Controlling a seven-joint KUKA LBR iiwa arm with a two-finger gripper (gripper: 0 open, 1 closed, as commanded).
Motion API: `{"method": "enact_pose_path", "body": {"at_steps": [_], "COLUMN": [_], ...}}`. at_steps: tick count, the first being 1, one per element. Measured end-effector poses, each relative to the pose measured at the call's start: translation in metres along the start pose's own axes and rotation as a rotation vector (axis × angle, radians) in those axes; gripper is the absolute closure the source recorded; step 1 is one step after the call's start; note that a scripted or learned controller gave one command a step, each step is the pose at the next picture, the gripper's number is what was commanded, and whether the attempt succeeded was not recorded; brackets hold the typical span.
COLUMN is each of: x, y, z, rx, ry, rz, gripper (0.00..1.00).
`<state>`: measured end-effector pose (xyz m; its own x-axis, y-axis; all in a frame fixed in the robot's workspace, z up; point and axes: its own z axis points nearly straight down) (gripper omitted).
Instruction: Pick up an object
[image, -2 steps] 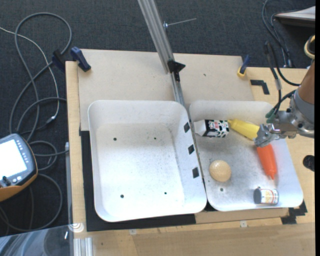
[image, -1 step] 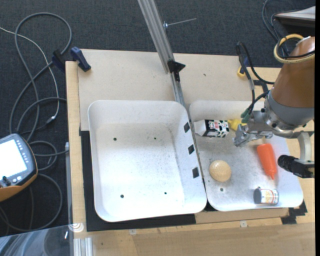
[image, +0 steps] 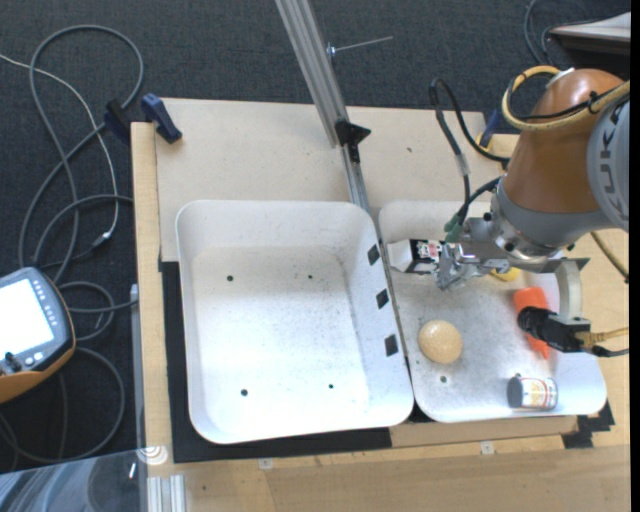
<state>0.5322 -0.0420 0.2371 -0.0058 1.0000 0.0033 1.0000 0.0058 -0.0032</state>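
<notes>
Dark carpet (image: 230, 50) is surrounding the rig. Loose cables (image: 80, 210) are trailing across it on the left, and a teach pendant (image: 25, 330) is sitting at the left edge. Plywood table (image: 250, 150) is carrying two shallow white bins side by side, left bin (image: 270, 330) and right bin (image: 480, 340). A slanted aluminium rail (image: 320, 80) is coming in from the far side and ending at the seam between them. A blue clamp (image: 160, 118) is sitting at the table's far-left corner.

Arm (image: 560, 150) is reaching in from the right and hanging over the far end of the right bin. Gripper (image: 450, 272) is pointing down near that bin's far-left corner, just beside a small black-and-white item (image: 422, 253) lying against the far wall. Can't tell from this angle whether the gripper is released or clenched. Nothing is visibly sitting in it, so I'm not calling a grasp.

Pick candidates are all lying in the right bin:
- tan ball (image: 440, 340) – mid-bin toward the left wall, apart from everything else
- small can (image: 530, 392) – on its side near the front-right corner
- orange piece (image: 530, 298) – right side, partly covered by arm hardware
- the black-and-white item – closest to the gripper

My read is that this is the approach/descent step and the pick is not yet done. If the black-and-white item is the target, the next move is calling for a small shift toward the corner, then a close and a straight lift. The bin wall is leaving little clearance there, so a miss or a scrape is looking likely. The ball is looking like the more open target, but it may roll away under a poorly centred close.
</notes>
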Motion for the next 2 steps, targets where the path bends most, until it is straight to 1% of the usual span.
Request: {"method": "enact_pose_path", "body": {"at_steps": [1, 2], "x": [0.057, 0.106], "y": [0.005, 0.015], "z": [0.01, -0.002], "rx": [0.001, -0.005], "ry": [0.0, -0.001], "rz": [-0.001, -0.001], "gripper": [1.0, 1.0]}}
